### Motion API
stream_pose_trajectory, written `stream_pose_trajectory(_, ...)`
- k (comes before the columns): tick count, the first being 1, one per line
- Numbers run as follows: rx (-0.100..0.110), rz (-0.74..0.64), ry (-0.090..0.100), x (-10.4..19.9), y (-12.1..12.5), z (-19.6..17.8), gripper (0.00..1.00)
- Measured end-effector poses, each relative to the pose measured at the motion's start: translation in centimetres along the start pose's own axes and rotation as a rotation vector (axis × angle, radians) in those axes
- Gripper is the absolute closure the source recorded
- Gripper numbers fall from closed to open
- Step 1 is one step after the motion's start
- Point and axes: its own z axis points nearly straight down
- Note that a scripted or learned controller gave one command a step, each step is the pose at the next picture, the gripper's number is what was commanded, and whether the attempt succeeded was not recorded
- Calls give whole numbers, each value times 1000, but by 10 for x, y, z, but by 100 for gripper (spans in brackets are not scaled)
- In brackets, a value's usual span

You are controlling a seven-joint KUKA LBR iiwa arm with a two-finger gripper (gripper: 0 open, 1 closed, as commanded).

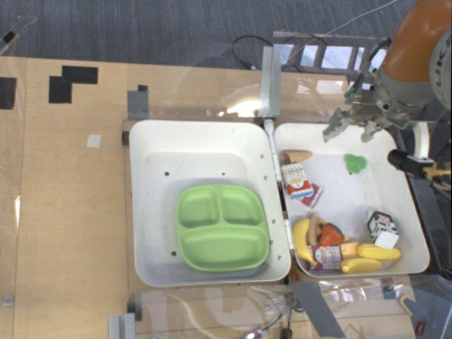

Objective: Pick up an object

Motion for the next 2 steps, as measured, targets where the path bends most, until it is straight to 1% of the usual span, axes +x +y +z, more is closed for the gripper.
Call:
stream_pose_trajectory(1,0,2,0,14,-11,135,0)
stream_pose_trajectory(2,-10,23,0,26,-80,139,0)
